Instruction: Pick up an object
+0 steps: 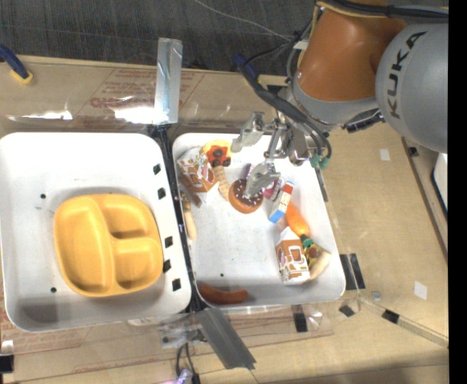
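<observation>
My gripper (254, 158) hangs over the back of the right bin (241, 254), open, with nothing between its fingers. One fingertip (259, 181) is just above the brown chocolate donut (245, 198); the other (245, 137) is near the bin's back rim. A small gingerbread house (195, 171) and a red-and-yellow food toy (217, 153) lie left of the gripper. A blue, white and red packet (281, 202) and an orange carrot (297, 222) lie to the right of the donut.
A second small house carton (292, 262) and a pizza slice (319, 254) sit at the bin's front right, and a brown sausage (222, 295) lies by its front rim. The left bin (25, 174) holds a yellow divided tray (108, 244). Cables hang by the wrist.
</observation>
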Available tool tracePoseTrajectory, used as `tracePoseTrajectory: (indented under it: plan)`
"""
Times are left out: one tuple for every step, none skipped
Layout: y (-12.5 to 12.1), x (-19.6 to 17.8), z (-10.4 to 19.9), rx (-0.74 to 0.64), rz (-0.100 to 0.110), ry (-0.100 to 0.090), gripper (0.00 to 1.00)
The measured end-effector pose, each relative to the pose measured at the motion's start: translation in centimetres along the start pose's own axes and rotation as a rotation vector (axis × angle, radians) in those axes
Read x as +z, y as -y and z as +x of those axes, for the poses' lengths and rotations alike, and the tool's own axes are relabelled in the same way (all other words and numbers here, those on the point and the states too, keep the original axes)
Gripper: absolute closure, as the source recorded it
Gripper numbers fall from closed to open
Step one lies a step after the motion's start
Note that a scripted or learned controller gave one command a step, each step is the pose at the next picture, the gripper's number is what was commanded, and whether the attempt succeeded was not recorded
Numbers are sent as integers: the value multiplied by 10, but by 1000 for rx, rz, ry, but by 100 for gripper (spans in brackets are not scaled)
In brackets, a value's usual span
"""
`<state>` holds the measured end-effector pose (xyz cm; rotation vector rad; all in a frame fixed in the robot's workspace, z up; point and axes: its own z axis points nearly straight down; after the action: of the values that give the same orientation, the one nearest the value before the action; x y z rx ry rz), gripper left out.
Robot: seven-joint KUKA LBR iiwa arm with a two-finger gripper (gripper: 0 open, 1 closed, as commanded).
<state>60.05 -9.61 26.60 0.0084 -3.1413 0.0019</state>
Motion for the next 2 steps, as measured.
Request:
tracePoseTrajectory:
  plan:
    - [25,125,59,-161,-4,-8,0]
    - [35,169,81,-138,0,11,0]
